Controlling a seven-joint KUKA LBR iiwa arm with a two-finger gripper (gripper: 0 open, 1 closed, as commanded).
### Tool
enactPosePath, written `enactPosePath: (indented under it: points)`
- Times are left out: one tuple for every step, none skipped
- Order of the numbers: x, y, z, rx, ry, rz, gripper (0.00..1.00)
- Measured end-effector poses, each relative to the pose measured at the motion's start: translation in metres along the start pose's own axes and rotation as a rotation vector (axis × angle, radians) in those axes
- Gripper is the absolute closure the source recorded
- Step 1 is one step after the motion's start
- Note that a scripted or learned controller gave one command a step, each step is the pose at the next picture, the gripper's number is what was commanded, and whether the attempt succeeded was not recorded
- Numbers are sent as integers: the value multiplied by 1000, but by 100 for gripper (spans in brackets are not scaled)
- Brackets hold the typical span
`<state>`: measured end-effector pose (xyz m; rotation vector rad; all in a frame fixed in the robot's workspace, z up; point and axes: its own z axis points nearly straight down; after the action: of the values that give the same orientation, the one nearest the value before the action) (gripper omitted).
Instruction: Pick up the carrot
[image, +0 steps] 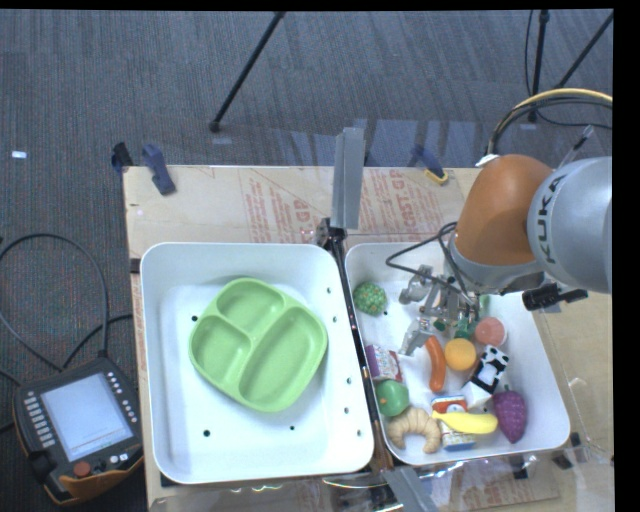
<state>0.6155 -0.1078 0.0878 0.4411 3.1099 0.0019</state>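
Gripper (428, 328) sits low in the right bin (552, 375), near its middle, just above the carrot's (436, 364) top end. Can't tell how far it's open; nothing visibly gripped. Carrot lies beside the orange (460, 354).
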Motion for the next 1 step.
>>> enactPosePath:
  points:
    - [68,-14,1,1,3,-27,0]
